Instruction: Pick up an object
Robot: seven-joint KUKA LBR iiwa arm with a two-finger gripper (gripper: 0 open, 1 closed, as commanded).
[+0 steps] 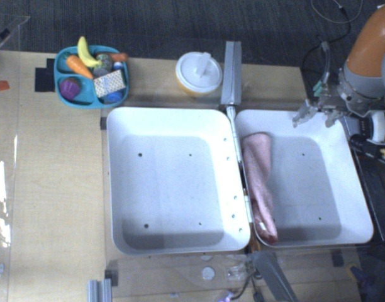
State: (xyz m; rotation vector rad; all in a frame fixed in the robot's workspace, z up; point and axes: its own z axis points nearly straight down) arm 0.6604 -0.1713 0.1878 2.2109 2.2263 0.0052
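Camera view: pink cloth [260, 184] lies crumpled, elongated along right bin's [343, 231] left wall; jaws spread wide.

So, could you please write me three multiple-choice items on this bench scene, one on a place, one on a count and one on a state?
1. Where does the pink folded cloth lie?
A. In the left bin
B. Along the left wall of the right bin
C. On the blue tray

2. How many shallow white bins sit on the bench?
A. One
B. Two
C. Three

3. How do the gripper's fingers stand?
A. Spread apart with nothing between them
B. Shut on the cloth
C. Shut on the banana

Answers:
1 B: the pink folded cloth runs lengthwise against the left wall of the right bin.
2 B: the left bin and the right bin sit side by side.
3 A: the gripper hovers at the right bin's upper right rim, fingers splayed, apart from the cloth.
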